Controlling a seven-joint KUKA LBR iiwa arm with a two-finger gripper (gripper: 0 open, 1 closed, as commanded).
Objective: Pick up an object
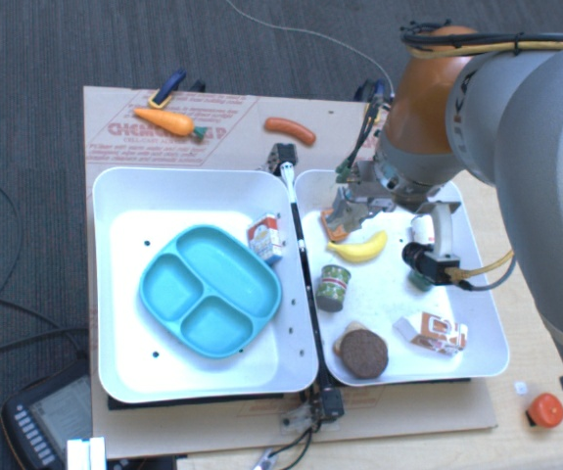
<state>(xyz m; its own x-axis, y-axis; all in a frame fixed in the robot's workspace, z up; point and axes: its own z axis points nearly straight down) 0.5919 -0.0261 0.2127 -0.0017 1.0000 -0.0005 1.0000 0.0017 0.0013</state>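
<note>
Banana (358, 248) lies in right bin (477, 262) beside can (332, 287).

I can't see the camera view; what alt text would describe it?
A grey-and-orange robot arm reaches its gripper down beside a banana in the right bin, which also holds a can, a cookie and a small carton. The left bin holds a blue divided plate.
</note>
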